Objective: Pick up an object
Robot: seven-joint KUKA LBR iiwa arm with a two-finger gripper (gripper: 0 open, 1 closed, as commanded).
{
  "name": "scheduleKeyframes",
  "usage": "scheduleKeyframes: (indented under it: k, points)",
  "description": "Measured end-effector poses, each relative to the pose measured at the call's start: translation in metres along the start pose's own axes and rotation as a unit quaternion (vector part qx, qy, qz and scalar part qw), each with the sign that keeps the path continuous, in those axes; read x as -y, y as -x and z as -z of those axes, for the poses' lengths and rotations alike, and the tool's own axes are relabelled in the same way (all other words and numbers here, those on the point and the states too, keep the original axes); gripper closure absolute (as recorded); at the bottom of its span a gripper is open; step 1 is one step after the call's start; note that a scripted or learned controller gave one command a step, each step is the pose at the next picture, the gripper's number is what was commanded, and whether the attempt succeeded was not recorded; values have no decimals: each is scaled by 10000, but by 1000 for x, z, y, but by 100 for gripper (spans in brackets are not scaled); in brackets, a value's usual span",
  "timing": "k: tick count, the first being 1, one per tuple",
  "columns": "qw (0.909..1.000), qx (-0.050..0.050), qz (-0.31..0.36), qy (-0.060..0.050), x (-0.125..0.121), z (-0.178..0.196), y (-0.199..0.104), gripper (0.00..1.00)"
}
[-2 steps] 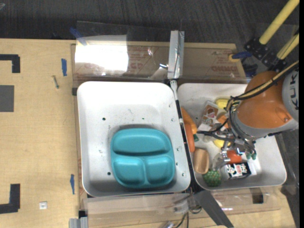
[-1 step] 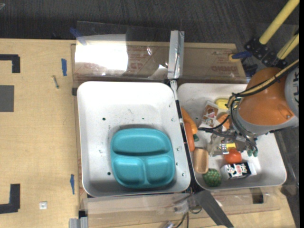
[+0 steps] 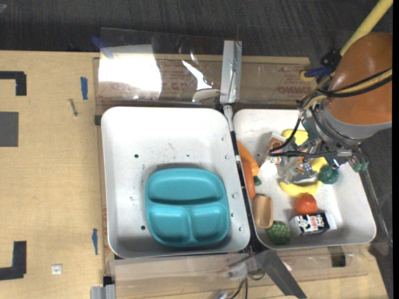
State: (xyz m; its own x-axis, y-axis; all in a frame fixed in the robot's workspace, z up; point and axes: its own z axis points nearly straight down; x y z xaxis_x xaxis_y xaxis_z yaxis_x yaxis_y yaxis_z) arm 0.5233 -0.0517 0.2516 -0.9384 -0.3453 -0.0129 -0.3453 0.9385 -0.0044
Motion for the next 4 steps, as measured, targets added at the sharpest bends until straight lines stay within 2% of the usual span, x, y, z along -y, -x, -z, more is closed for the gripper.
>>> scheduleKeyframes:
  k: [1,2,3,4]
  points:
    - [9983,-32,588,28,-22,-42,53,100]
    - [9889,-4,1488,17,-19,-7,81,100]
    - [9635,-4,2676,26,-7,6,149,100]
    - [9371,5,3490,18,9,31,143,100]
